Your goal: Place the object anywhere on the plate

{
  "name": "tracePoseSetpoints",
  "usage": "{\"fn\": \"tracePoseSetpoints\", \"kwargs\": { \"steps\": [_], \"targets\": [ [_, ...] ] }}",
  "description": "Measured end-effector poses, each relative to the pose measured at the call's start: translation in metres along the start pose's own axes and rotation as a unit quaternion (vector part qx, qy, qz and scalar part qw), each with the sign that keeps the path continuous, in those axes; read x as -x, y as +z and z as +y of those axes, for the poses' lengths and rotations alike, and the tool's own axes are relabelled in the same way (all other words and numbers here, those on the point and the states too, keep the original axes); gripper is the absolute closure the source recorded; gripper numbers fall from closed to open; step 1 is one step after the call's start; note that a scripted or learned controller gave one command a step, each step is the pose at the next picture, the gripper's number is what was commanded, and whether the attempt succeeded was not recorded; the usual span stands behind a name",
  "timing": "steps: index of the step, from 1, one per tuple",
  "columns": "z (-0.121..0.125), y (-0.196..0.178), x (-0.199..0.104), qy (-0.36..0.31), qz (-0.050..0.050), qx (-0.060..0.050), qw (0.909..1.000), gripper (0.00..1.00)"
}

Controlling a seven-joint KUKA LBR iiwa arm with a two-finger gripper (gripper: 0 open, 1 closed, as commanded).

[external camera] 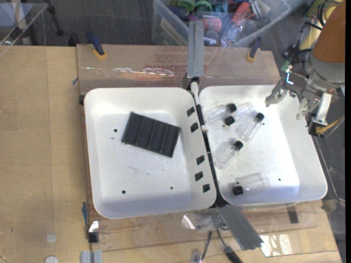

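Observation:
A black ridged rectangular plate (151,134) lies flat in the left bin (104,196), a little above its middle. Several clear vials with black caps lie in the right bin (307,185): a cluster near the top (241,115), one toward the middle (227,153), and one near the front edge (252,182). My gripper (300,100) hangs over the right bin's upper right corner, to the right of the vial cluster and apart from it. The orange band of the arm (334,37) is above it. I see nothing held in the gripper.
A metal divider with black clips (198,141) runs between the two bins. A clear tub of colourful items (219,7) stands behind the bins. Cables hang beside the wrist at the right (323,122).

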State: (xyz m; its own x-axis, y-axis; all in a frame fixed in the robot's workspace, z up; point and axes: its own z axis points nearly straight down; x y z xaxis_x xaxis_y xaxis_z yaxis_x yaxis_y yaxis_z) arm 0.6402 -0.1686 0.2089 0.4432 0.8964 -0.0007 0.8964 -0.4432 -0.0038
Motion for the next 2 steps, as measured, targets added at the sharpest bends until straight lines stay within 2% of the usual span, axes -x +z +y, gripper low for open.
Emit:
{"fn": "tracePoseSetpoints", "kwargs": {
  "steps": [1, 2],
  "targets": [
    [-0.0592, 0.1184, -0.0199, -0.129, 0.001, 0.007, 0.9916, 0.0],
    [-0.0592, 0.1185, -0.0198, -0.129, 0.001, 0.007, 0.9916, 0.0]
  ]
}}
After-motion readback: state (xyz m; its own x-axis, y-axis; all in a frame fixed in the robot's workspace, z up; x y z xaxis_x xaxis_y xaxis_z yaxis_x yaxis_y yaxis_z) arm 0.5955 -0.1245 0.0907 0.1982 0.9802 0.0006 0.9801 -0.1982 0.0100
